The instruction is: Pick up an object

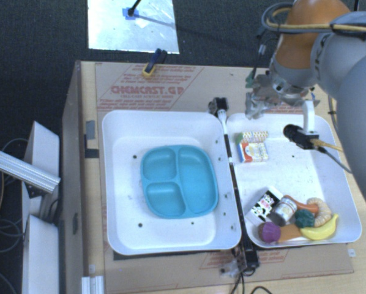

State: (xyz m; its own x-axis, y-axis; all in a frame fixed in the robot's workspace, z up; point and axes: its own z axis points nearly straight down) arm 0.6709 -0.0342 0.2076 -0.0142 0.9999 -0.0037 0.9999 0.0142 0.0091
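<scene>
The gripper [255, 110] hung at the 12 o'clock edge of the right bin [293, 176], its tip over the far rim near the corner shared with the neighbouring bin. Whether it was open or closed could not be told from this slant.

Toward 6 o'clock from it, and apart from it, a small red, white and green carton [254, 147] lay flat on the bin floor, close to the divider at the bin's 10 o'clock. The other things were crowded well away in the bin's 5 o'clock corner. A black-and-white patterned block [264, 206] touched a silver can [285, 209]. A purple ball [269, 231] sat at the block's 6 o'clock, with an orange piece [291, 234] just beside the ball. A green lump [304, 218] lay at the can's 4 o'clock, with a pale tan piece [316, 206] at the lump's 1 o'clock. A yellow banana [322, 228] curved along the near rim.

Above the gripper, the grey arm [348, 72] with its orange band [308, 23] came in from 2 o'clock.

At 9 o'clock of the right bin, touching it along the divider, the left bin [119, 164] held a blue three-compartment plate [178, 180] lying flat near its centre. Both bins rested on a brown printed board [158, 90], and a yellow-and-black clamp [153, 63] sat on the board's 12 o'clock edge.
</scene>
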